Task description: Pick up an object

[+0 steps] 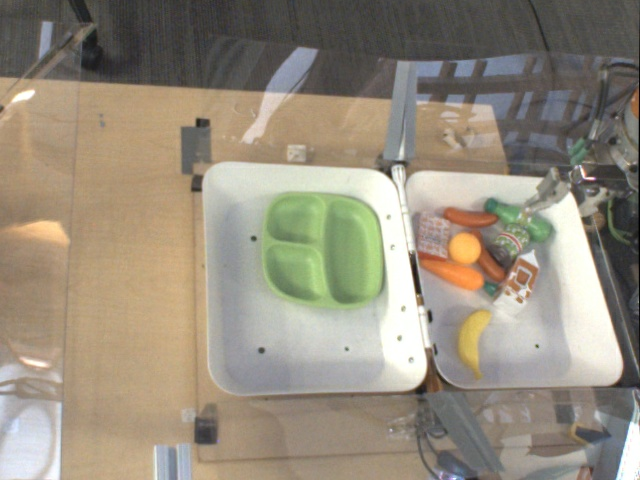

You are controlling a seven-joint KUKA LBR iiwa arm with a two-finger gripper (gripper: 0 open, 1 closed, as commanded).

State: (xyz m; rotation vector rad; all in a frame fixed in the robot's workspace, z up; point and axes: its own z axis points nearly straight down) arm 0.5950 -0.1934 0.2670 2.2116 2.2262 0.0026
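Bench; snack packets' print unreadable; pincer near.

light: bright, even | glare: streaks on bench | focus: slightly soft

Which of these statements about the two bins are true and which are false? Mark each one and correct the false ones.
1. The green divided plate lies in the left bin. True.
2. The banana lies on the green divided plate. False: it lies in the right bin, apart from the other items.
3. The orange ball sits among the clustered items in the right bin. True.
4. The gripper is over the left bin. False: it is at the right bin's far right corner.
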